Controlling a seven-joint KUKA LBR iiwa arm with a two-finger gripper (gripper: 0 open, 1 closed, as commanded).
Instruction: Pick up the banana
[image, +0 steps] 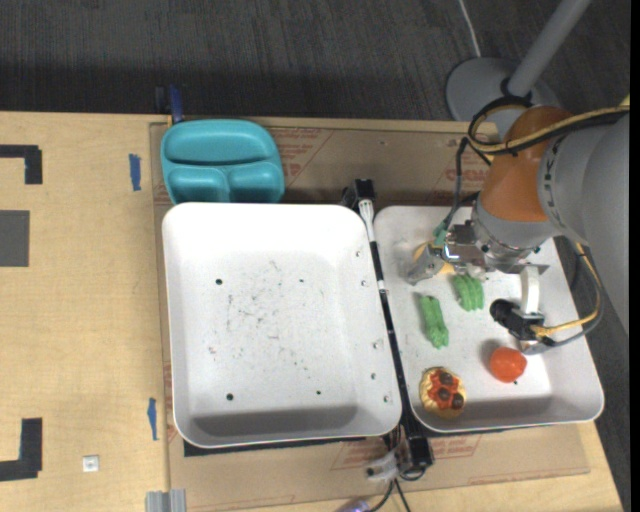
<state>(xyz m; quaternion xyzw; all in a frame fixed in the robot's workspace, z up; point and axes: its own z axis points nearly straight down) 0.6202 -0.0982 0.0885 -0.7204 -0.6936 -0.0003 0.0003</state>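
My gripper (447, 257) hangs low over the back half of the right bin (575, 400), under the orange-banded wrist. A small green piece (467, 292) lies just in front of the gripper, close to it or touching it. The arm's bulk hides the back right part of this bin. I make out no yellow banana shape among the items lying in the open.
In the right bin lie a long green vegetable (433, 321), a red tomato (507, 364) and a round yellow-and-dark item (441, 389). A black cable fitting (513, 318) hangs from the arm. The left bin (190, 300) is alongside; a teal tray (221, 160) sits behind it.
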